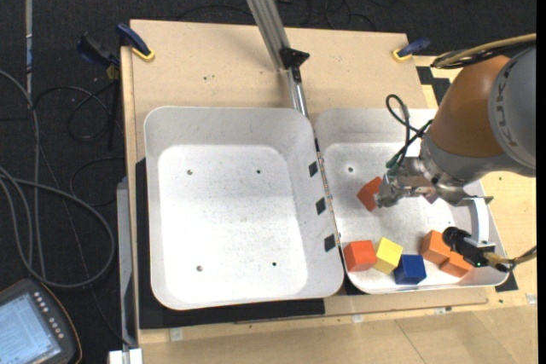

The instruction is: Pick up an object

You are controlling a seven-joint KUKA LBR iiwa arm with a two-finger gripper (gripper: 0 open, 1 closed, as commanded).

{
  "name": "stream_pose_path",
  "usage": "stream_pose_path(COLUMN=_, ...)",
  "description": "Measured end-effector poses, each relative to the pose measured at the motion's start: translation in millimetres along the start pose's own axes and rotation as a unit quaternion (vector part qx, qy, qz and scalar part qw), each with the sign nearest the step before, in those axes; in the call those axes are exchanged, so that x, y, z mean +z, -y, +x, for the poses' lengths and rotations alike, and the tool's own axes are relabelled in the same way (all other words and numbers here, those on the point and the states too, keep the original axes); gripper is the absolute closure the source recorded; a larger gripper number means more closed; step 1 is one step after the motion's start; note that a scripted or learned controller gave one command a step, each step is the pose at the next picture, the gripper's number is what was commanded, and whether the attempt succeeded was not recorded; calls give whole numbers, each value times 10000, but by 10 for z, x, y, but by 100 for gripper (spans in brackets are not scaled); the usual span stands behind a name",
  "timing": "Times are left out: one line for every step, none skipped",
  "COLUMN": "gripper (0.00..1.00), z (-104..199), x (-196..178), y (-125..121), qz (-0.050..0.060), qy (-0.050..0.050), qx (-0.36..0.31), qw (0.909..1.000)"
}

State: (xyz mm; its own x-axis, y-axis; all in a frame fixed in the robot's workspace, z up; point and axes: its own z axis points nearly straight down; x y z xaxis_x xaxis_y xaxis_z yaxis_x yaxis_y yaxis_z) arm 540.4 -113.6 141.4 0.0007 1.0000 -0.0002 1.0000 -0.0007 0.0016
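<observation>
Counting three orange blocks, one yellow, one blue

We cannot read any words, numbers or signs here. The small grey screen in the lower left corner of the frame glows, but its writing is too tiny and blurry for us.

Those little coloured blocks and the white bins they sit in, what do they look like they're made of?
The blocks, such as the yellow block and blue block, show flat, even colour with no shine: painted wood or foam perhaps; the view cannot settle which. The right bin and left bin look like thin moulded plastic: white, matt, faintly speckled, with rounded corners.
</observation>
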Motion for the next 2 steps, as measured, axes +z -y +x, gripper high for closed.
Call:
stream_pose_path(gripper=100, z=77, x=-583, y=30, qz=-24, qy=3, qx=-20, qw=10000)
stream_pose_path(gripper=100, z=77, x=-861, y=13, qz=-18, qy=5, qx=-20, qw=10000)
